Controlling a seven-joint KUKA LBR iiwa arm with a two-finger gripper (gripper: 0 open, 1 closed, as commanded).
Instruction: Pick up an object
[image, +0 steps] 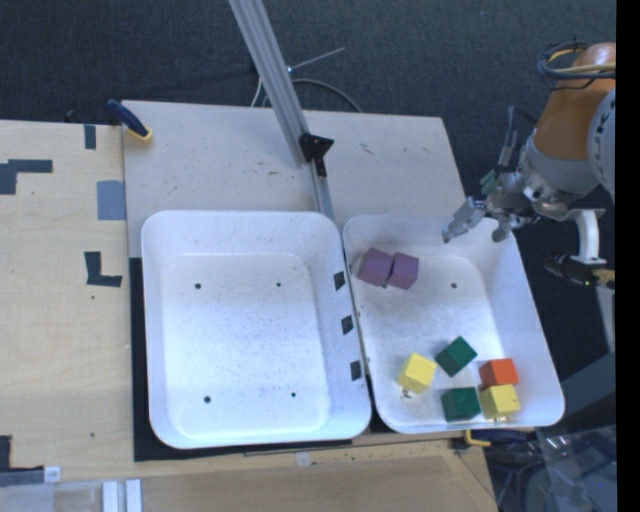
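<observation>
The right bin (520, 300) holds 7 small blocks. 2 purple blocks (388, 269) sit touching side by side near its far left corner; together they form a short row running left to right, slightly tilted down to the right. Near the front of this bin lie a yellow block (418, 373), a green block (457, 355) just beside it, a second green block (460, 403), an orange block (498, 373) and another yellow block (500, 401); the last 3 are bunched in the front right corner, touching or nearly so. All are roughly cube-shaped, so none has a clear long axis.

The left bin (160, 240) has a bare, speckled floor.

The end effector (480, 225) hangs over the far right rim of the right bin, its 2 fingers spread apart and pinching nothing, well apart from every block.

Both bins rest on the worktop (60, 300).
</observation>
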